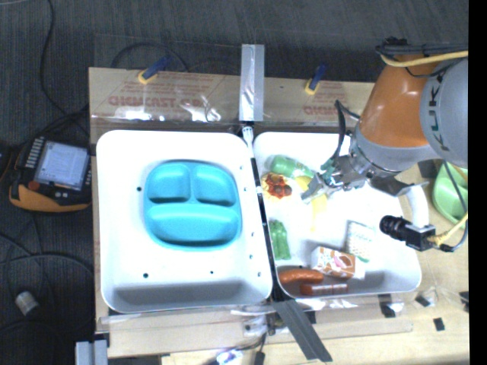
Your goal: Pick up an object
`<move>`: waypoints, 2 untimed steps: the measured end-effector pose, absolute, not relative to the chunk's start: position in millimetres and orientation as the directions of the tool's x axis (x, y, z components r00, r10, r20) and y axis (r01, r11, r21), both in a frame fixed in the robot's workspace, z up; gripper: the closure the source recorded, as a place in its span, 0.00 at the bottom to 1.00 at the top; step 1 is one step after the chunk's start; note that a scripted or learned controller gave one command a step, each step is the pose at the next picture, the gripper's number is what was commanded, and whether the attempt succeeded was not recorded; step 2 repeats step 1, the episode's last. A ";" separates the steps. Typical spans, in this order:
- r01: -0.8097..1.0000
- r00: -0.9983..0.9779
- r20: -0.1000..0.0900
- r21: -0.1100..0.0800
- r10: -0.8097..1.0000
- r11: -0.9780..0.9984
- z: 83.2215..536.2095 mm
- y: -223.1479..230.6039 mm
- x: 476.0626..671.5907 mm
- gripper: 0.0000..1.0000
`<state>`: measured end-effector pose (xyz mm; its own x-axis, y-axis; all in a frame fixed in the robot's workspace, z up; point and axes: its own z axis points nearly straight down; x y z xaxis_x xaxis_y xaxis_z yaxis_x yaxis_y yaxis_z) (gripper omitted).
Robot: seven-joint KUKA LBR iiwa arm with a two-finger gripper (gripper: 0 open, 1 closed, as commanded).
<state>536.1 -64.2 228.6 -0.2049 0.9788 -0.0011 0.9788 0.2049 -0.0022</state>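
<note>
A smooth brown sausage and a glossy printed carton lay by the right bin's near edge. Farther in, my gripper hovered; whether its metal jaws were parted, I cannot tell.

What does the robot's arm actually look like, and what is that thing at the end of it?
The arm is thick and rounded, grey with a wide orange band above the wrist and dark KUKA lettering on the grey shell. A black cable loops beside the orange part. At its tip sits a small metallic hand with two thin fingers.
</note>
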 end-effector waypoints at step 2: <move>0.982 -0.191 0.001 -0.003 0.982 0.191 264.4 -38.8 492.8 1.00</move>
